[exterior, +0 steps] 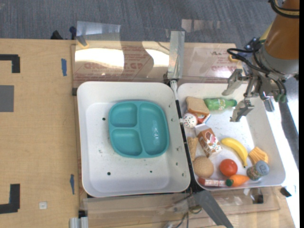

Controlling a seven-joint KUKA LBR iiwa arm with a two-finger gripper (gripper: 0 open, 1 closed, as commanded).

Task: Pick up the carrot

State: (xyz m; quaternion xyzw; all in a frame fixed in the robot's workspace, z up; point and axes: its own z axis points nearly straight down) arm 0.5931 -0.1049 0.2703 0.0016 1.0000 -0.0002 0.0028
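End effector hangs over the upper part of the right bin, fingers spread apart and gripping nothing, just right of the green bottle. Carrot lies at the bin's lower edge in the lower right of the frame, touching the tomato above it and just left of the grey can, with the banana a little further up. Left bin carries a teal divided plate at mid-frame, well apart from the carrot.
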